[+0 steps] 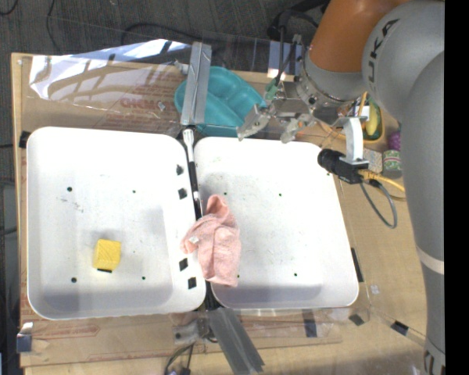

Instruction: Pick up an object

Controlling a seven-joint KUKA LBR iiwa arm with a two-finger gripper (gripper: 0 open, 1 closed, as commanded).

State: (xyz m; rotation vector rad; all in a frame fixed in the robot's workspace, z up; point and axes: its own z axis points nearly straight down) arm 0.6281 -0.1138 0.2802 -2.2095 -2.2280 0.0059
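Camera view: gripper open at the far rim of the right bin, nothing held

From my station I see the gripper (267,131) with its two fingers spread apart and nothing between them. It sits over the far edge of the right bin (297,283), just beside a teal plastic tray (223,100) that lies on the worktop (383,287) behind the bins. The arm (399,53) comes in from the right.

Pickable things:
- A crumpled pink cloth (216,242) is draped over the divide between the two bins. Most of it is in the right bin's near-left part, well apart from the gripper.
- A small yellow block (107,255) is in the left bin (47,155), near its front-left part. It lies flat on the floor, clear of the walls.
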